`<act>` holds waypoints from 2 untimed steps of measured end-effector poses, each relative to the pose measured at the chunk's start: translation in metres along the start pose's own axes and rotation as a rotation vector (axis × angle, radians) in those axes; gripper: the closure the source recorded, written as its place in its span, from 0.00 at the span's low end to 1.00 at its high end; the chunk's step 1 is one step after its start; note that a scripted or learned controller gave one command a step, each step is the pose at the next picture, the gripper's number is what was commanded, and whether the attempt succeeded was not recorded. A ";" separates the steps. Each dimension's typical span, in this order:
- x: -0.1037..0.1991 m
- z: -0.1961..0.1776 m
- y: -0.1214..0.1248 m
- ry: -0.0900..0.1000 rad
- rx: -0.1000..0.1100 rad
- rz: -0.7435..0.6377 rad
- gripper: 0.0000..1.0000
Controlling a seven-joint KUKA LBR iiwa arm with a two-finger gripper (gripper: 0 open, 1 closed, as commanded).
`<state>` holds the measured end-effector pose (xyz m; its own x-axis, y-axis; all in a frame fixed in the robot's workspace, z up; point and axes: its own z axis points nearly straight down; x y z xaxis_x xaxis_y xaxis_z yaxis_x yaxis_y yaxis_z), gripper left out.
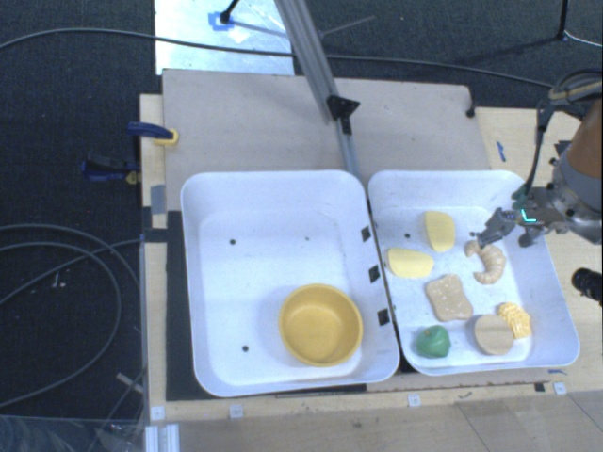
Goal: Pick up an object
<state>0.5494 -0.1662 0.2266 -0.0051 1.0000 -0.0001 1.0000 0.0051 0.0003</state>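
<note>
The right bin [542,281] holds several toy foods. These are a yellow wedge [438,231], a pale yellow slice [411,263], a tan cracker [448,298], a green ball [433,341], a tan disc [492,334], a small corn piece [515,319] and a curled beige shrimp [489,265]. My gripper [508,235] hangs over the bin's upper right part, just above and right of the shrimp. Its fingers are spread open and nothing sits between them.
A yellow bowl [320,324] rests in the left bin [236,205], near its front right. A slanted metal pole [316,55] crosses the board behind the bins. A blue clamp [113,169] grips the bench's left edge.
</note>
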 end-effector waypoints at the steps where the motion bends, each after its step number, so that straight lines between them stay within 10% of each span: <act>1: 0.000 -0.001 0.000 0.000 -0.002 0.000 0.00; 2: 0.000 0.039 0.003 0.000 -0.001 0.003 0.00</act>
<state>0.5521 -0.1666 0.1874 -0.0020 1.0000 -0.0006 1.0000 0.0020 0.0012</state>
